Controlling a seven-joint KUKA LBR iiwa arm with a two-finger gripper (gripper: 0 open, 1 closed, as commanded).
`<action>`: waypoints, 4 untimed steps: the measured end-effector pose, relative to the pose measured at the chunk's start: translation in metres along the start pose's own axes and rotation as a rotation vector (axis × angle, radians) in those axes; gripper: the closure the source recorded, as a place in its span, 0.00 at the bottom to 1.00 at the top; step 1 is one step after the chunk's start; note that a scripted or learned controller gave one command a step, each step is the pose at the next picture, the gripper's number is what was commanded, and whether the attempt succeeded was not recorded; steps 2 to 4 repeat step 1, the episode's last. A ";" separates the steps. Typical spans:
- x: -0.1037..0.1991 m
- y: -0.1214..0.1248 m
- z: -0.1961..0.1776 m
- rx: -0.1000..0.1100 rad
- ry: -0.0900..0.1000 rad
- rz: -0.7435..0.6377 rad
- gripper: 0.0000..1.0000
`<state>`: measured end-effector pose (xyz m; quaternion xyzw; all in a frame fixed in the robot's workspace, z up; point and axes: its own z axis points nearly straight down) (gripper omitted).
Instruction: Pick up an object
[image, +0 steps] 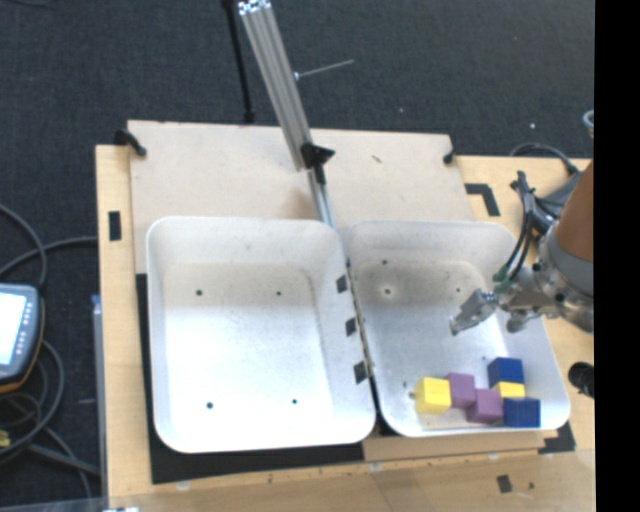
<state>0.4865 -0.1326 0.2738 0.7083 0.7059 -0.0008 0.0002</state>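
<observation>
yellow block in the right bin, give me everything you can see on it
The yellow block is a small matte cube, foam-like in look, sitting flat on the floor of the right bin near its front edge. It is the leftmost of the cluster; its right side meets or nearly meets a purple block. The pincer hangs above and to the right, apart from it.

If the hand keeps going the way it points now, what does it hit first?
The hand points left and slightly down over the right bin. Going on, it would probably meet that bin's bare floor first, well short of the blocks near the front; its height is hard to judge.
</observation>
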 end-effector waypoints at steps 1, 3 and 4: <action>-0.002 0.063 -0.004 -0.006 -0.001 -0.009 0.00; -0.002 0.063 -0.004 -0.006 -0.001 -0.009 0.00; -0.002 0.063 -0.004 -0.006 -0.001 -0.009 0.00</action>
